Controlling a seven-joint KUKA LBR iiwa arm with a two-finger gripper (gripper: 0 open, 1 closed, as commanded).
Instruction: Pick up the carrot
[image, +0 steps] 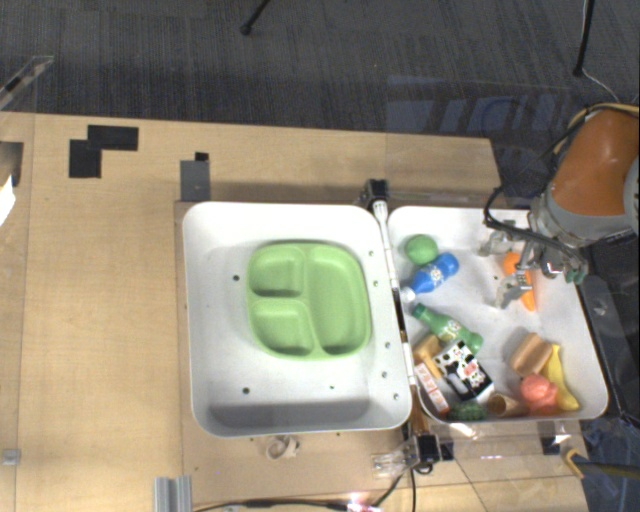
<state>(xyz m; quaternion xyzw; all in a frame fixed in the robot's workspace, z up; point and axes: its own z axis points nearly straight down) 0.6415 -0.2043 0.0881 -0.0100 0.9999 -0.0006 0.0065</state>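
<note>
Two white bins sit on the table (90, 330); the carrot (522, 283) lies in the right bin (590, 330), upper right, under the tool (524, 272). Tool state: cannot tell. Advice: straddle the carrot across its narrow width, close firmly, then lift straight up.

Two white bins sit side by side on the table (100, 350): the left bin (210, 300) and the right bin (570, 330). One green divided plate (305, 298) has three compartments. The right bin holds one carrot (522, 280), one green ball (421, 247), one blue bottle (434, 273), one green bottle (446, 326), one banana (558, 380) and one black-and-white carton (463, 369).
</note>
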